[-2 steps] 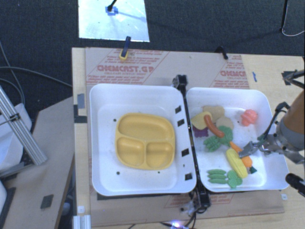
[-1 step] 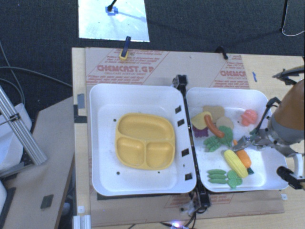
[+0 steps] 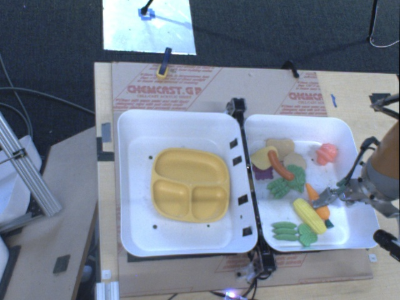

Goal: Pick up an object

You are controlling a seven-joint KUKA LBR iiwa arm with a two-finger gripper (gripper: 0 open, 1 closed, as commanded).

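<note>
The right bin holds several toy foods. A yellow corn cob lies near its front, with green pea pods and a green leafy piece beside it. An orange carrot piece and another orange bit lie by the corn. A red sausage, a beige piece, a green leafy toy and a pink-orange fruit sit further back. My gripper reaches in from the right, low over the bin, its tip just right of the carrot piece and above the corn.
The left bin holds a yellow divided plate. Black clips join the bins along the middle wall. My arm's wrist hangs over the right bin's right rim. A cardboard sheet lies under both bins.
</note>
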